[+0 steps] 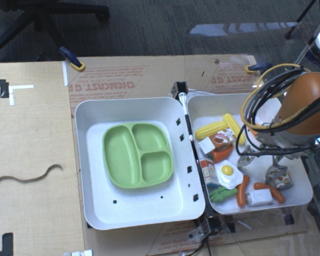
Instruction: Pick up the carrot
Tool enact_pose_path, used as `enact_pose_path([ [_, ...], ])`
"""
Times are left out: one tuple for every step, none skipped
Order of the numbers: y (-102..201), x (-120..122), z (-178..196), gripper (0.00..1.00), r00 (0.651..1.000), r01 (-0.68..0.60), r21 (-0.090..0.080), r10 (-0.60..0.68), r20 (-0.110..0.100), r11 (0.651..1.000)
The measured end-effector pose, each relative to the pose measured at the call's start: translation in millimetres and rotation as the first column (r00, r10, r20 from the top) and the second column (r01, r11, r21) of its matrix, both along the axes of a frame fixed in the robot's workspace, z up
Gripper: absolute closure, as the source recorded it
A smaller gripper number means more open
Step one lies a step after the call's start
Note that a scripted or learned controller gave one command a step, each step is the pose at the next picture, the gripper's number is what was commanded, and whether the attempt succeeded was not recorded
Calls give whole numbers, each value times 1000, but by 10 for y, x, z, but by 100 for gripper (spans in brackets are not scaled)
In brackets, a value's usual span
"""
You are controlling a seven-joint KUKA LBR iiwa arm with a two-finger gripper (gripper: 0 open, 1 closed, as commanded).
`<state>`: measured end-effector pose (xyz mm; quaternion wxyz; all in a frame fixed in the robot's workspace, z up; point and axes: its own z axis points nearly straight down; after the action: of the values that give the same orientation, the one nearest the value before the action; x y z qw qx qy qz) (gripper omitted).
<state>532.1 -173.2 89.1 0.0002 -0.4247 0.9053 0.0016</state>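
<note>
The right bin (300, 198) holds several toy foods. An orange carrot-like piece (242, 192) lies upright in the view near the bin's front wall, beside a green leafy piece (222, 194). A second orange stick (270, 192) lies to its right. My gripper (259, 157) hangs below the arm's orange band (308, 109) over the middle of the right bin, a little behind and to the right of the carrot. Cables and the wrist hide its tips. Nothing shows in its grasp.
A green divided plate (138, 154) sits in the left bin (95, 210). In the right bin, corn (216, 128), a red-orange piece (222, 154), a fried egg (227, 172), a small bottle (207, 171) and a grey object (277, 177) crowd around the carrot. Black cables (258, 100) loop from the arm.
</note>
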Motion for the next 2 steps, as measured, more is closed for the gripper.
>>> enact_pose_path([
  [-216, 57, -23, 0, 978, -208, 45, 209, -6, 977],
  [-289, -418, -27, 0, 999, -32, 29, 32, -4, 999],
])
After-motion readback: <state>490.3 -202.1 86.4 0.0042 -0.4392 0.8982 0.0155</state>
